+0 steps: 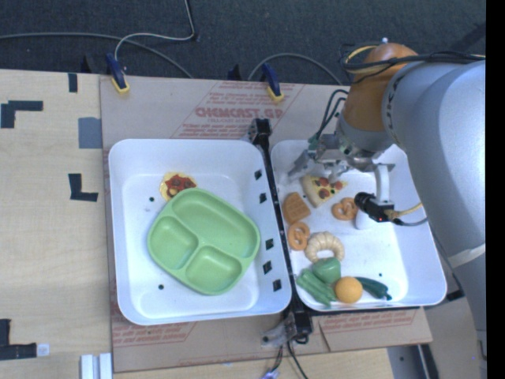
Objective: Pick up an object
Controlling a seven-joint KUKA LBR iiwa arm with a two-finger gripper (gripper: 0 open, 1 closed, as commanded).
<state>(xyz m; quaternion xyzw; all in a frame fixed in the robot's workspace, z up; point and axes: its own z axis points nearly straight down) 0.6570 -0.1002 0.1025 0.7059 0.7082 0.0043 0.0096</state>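
Arm (426,109) enters from the right, orange band above the wrist, and sits over the far part of the right bin (418,290). Gripper (325,164) hangs over that bin's far-left area, just above the pizza slice toy (322,188). Whether the gripper has closed or holds anything cannot be told from this angle; nothing is visibly pinched in it.

Right bin contents, all lying on the floor of the bin:
- pizza slice toy right under the gripper, contact unclear
- tan bread piece (297,208) just left of the pizza slice, near the divider wall
- small pretzel (344,209) right of the pizza slice
- second pretzel (298,235) below the bread piece
- pale croissant (325,245) beside that pretzel
- green leafy vegetable (321,279) at the near-left corner, touching an orange ball (348,290)
- dark green long vegetable (372,287) just right of the orange ball
- a black part with a cable (374,208) hangs off the wrist over the right side of the bin

Left bin (126,290): green divided plate (203,240), three compartments, tilted relative to the bin walls. Small round pizza toy (177,184) just beyond the plate's far-left edge, touching or nearly so.

Both bins sit on brown cardboard (221,109) clamped with blue clips (118,76) at the far edge.
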